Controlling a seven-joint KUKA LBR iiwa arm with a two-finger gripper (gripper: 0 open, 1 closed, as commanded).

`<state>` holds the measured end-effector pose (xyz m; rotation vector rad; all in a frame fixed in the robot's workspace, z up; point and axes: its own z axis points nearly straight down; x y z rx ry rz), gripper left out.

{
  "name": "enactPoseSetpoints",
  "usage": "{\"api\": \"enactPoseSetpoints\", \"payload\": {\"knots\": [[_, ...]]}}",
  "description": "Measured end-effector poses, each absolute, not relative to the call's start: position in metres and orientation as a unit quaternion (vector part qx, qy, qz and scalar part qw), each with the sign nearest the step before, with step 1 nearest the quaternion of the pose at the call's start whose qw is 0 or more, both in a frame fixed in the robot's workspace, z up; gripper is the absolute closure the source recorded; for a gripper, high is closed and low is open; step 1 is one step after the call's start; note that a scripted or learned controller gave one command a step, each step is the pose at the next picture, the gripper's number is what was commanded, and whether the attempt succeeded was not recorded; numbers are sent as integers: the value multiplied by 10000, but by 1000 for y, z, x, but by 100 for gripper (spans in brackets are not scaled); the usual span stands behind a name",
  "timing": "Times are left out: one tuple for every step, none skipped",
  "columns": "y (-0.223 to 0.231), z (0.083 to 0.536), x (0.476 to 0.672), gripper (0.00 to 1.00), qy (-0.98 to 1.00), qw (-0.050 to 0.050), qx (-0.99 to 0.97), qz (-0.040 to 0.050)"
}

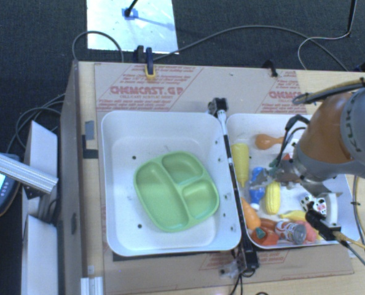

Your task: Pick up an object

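Two bins: a left shallow white bin (pixel 118 165) holding a pale green three-compartment plastic plate (pixel 176 190), and a right shallow white bin (pixel 247 123) holding a heap of small toy foods.
Arm: the grey arm with an orange band (pixel 330 134) reaches in from the right and hangs over the right bin.
Gripper: the metal gripper (pixel 270 176) is low among the toys, near the middle of the right bin.
Gripper state: cannot tell; the wrist and clutter mask the tip.
Step in hand: judged to be the descent onto a target, with no lift begun and nothing seen to be held.
Nearest object: a yellow ribbed toy corn cob (pixel 272 197) lies just below the gripper, close to touching it.
Other near objects: a blue plastic piece (pixel 256 193) lies just left of the cob; a long yellow plastic cylinder (pixel 240 159) stands against the divider, near the gripper's left.
Farther objects: an orange drumstick-shaped toy (pixel 267 141) lies toward the far wall; a small red-labelled can (pixel 290 230) and an orange carrot-like toy (pixel 251 214) lie at the near wall, apart from the gripper.
Next move: probably to close on the cob, then rise straight.
Risk: crowded neighbours may be caught or block the grip.
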<state>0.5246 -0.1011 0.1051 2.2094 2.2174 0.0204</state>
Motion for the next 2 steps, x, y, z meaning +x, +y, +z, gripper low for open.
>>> {"api": "enactPoseSetpoints", "payload": {"knots": [[-104, 117, 525, 100, 7085, 93, 7057, 56], [-126, 173, 563, 100, 7084, 20, 7058, 10]]}}
